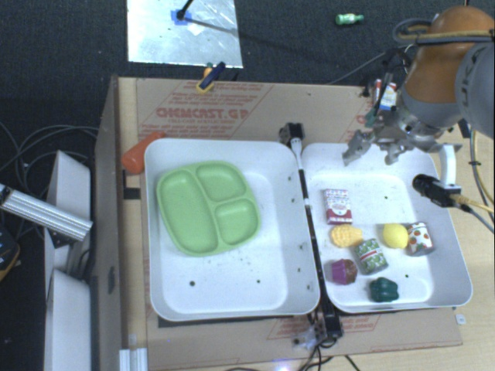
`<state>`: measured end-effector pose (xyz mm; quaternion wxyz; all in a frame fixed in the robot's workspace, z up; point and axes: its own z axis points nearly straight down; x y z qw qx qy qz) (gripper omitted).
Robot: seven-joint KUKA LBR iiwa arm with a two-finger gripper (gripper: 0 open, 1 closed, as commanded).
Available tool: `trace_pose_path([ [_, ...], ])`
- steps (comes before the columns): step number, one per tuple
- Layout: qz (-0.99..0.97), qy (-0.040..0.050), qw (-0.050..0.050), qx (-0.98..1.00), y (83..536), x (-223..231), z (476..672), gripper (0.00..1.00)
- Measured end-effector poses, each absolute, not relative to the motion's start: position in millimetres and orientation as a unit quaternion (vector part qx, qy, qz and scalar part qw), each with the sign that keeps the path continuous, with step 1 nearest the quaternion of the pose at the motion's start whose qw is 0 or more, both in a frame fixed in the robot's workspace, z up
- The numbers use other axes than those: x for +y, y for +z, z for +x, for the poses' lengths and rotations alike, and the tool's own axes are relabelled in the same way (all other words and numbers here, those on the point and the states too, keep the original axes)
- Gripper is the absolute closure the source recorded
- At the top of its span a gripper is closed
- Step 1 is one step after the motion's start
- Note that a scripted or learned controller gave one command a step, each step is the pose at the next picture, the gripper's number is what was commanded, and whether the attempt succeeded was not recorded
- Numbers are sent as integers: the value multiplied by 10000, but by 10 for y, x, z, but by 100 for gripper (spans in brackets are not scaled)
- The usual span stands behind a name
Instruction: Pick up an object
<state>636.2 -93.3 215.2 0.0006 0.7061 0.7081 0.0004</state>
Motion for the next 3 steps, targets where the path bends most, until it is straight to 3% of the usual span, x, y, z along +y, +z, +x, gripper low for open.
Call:
trace_pose_path([
  [1,7068,-7,-5,7074,1409,-996,5715,0],
  [2,7062,2,0,7080,839,-872,5873,0],
  [3,7056,7,6,7086,944,-872,5880,100],
])
